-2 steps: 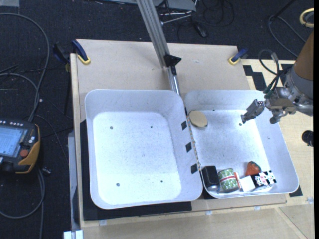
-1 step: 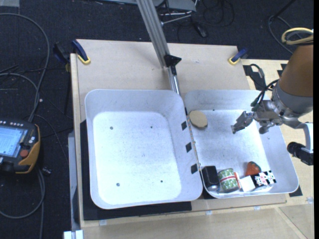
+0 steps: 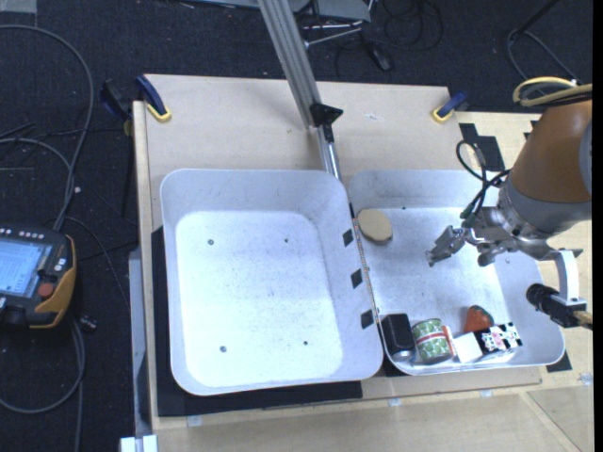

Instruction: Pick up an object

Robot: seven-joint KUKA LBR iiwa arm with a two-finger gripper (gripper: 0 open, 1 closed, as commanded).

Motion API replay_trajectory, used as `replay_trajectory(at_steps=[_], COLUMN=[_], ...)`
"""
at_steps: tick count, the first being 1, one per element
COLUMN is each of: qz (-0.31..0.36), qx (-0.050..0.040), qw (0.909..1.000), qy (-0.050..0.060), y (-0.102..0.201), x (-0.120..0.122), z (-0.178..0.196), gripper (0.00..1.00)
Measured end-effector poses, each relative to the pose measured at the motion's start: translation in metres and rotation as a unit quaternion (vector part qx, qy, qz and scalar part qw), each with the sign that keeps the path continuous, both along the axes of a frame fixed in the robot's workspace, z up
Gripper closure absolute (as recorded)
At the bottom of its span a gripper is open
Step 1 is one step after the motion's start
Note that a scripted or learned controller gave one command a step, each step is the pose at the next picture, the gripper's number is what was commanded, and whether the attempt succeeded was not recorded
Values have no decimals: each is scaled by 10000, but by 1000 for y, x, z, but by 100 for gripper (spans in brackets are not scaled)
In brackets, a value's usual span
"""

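My gripper (image 3: 464,254) hangs over the middle of the right bin (image 3: 415,196), open, with nothing between its fingers. A tan round disc (image 3: 375,225) lies at the bin's far left, well to the left of the gripper. Along the near wall sit a black block (image 3: 398,333), a green and white can (image 3: 431,340), a small white piece (image 3: 466,348), a red object (image 3: 479,318) and a white box with black and red marks (image 3: 499,340). All of these lie below the gripper and apart from it.
The left bin (image 3: 188,205) stands beside the right one, their rims meeting near the middle. A slanted metal pole (image 3: 292,50) rises behind the bins. Yellow clamps (image 3: 155,111) hold the bench board's far corners. A handheld controller (image 3: 28,276) lies off the bench at the left.
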State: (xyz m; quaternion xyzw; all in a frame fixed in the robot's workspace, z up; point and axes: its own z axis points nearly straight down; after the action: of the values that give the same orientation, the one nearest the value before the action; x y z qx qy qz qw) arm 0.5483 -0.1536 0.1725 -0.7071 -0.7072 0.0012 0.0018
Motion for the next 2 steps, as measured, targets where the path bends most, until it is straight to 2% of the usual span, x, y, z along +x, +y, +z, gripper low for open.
replay_trajectory(at_steps=[1, 2], qz=[1, -1], qx=[2, -3], qw=[10000, 10000], qy=[7, -22], y=[5, 4], x=[-6, -4], z=[-61, -48], gripper=[0, 100])
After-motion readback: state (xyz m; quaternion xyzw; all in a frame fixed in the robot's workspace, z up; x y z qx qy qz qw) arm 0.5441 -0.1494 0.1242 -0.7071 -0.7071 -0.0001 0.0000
